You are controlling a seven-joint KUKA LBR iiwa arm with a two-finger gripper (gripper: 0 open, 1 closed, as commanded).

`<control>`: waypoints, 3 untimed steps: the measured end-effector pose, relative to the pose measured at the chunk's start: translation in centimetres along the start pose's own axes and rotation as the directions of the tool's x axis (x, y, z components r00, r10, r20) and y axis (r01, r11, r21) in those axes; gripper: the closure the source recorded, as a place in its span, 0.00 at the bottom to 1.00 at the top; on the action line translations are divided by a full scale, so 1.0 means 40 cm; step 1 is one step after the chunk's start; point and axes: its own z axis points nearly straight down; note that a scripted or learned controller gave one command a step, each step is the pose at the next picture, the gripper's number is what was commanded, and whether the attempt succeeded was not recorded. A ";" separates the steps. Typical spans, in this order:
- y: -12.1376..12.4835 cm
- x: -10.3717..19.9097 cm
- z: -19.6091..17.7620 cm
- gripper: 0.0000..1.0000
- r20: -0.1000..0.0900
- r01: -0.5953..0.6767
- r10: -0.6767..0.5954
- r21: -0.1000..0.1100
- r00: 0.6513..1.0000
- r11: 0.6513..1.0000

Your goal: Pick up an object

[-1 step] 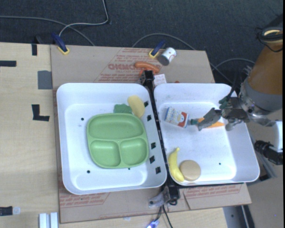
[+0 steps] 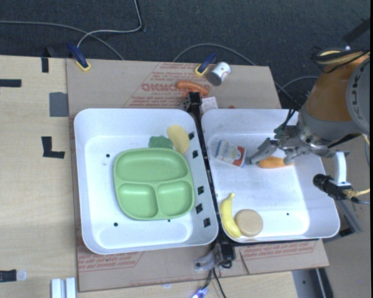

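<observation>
Two shallow white plastic bins sit side by side on a brown cardboard sheet [image 2: 112, 85] laid over the wooden bench. The left bin [image 2: 90, 166] holds a smooth pale-green divided plate [image 2: 154, 184] with three compartments; behind its far edge lie a small dark-green leafy piece [image 2: 160, 142] and a rounded yellow lemon-shaped toy [image 2: 179, 138], just beside each other.

In the right bin [image 2: 311, 216], a small white carton with blue and red print [image 2: 227, 153] lies flat near the dividing wall. A curved yellow banana [image 2: 228, 215] rests at the near left corner, touching a round tan disc like a biscuit [image 2: 248, 222].

The gripper [image 2: 266, 154] reaches in from the right, its dark metal fingers low over the bin floor. An elongated orange object, carrot-like [image 2: 275, 162], lies right at the fingers; how far they are spread, and whether they clasp it, I cannot tell.
</observation>
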 end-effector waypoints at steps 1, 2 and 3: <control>0.066 0.140 0.162 0.00 0.000 0.002 -0.002 -0.003 1.000 1.000; 0.133 0.179 0.171 0.00 0.001 0.002 -0.002 -0.005 1.000 1.000; 0.172 0.129 0.172 0.00 0.001 0.002 -0.002 -0.009 1.000 1.000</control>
